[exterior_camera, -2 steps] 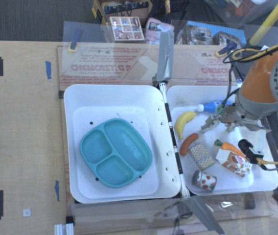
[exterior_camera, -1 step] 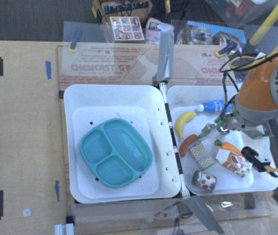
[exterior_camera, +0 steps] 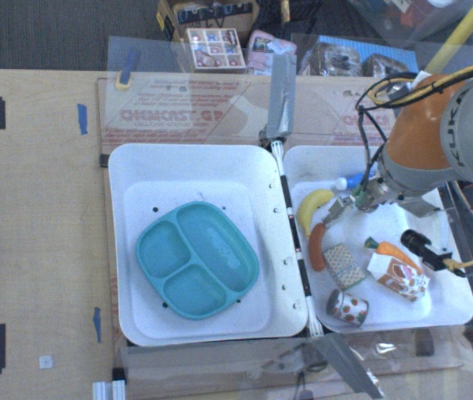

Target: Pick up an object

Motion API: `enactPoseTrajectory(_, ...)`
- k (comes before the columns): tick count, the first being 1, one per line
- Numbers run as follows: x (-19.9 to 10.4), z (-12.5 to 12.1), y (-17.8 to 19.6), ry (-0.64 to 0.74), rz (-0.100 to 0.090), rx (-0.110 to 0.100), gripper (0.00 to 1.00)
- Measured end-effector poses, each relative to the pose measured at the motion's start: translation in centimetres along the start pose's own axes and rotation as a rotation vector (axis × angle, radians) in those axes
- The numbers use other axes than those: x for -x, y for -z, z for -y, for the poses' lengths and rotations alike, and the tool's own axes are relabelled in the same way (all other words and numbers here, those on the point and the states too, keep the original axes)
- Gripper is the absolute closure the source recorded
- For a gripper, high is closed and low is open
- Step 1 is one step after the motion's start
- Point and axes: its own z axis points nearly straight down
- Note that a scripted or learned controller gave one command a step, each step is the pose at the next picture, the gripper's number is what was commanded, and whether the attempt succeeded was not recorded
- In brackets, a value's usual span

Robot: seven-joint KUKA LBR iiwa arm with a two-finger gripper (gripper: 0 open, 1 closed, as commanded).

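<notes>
The right bin holds several small items. A yellow banana lies by its left wall, with a red-orange sausage just below it. Further right lie a checkered pouch, a spotted cup on its side, a small juice carton and an orange carrot. My gripper hangs low over the bin's upper left part, right beside the banana and just above the sausage's top end. I see nothing held in it.
The left bin holds a teal divided plate. A grey divider post stands at the back between the bins. The arm's orange band and cables hang over the right bin's back right. Boxes sit behind the bench.
</notes>
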Motion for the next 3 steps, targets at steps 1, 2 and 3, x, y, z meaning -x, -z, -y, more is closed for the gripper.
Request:
enactPoseTrajectory(1, 0.4, -4.0, -0.1, 0.001, -0.021, -0.053, 0.00)
enactPoseTrajectory(2, 0.3, -3.6, -0.1, 0.136, -0.017, -0.057, 0.00)
enactPoseTrajectory(3, -0.4, -5.2, 1.1, 0.153, -0.002, 0.000, 1.00)
